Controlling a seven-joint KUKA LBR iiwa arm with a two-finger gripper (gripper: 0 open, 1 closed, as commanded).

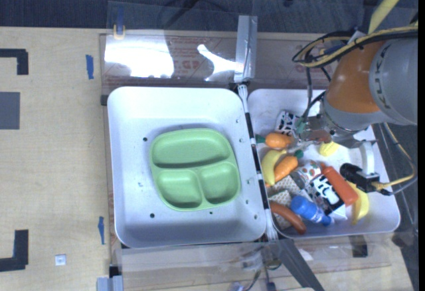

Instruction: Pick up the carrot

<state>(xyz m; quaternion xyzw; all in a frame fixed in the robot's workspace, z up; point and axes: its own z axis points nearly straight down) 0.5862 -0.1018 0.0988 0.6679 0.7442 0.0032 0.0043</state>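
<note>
The carrot (286,165) lies in the right bin (388,215), close to the wall it shares with the left bin (126,150), its thick end pointing toward the arm. It is packed in tightly: a yellow banana (270,165) touches it on the divider side, a small orange fruit (278,141) sits just above it, and a blue bottle (309,209), a sausage (287,215) and a red-orange stick (340,183) crowd the space below and to the right.

The tool (312,127) hangs over the upper part of the same bin, near the carrot but not on it. Whether it is open or closed cannot be told from this view, and nothing is seen held in it.

The likely failures come from the crowding. A descent slightly off could catch the banana or the orange fruit instead, since both are similar in colour and touching or nearly so. The carrot's tapered, smooth shape may also squirt out sideways. The bin wall nearby leaves little room on that side.

The green divided plate (194,169) in the left bin is well apart.
</note>
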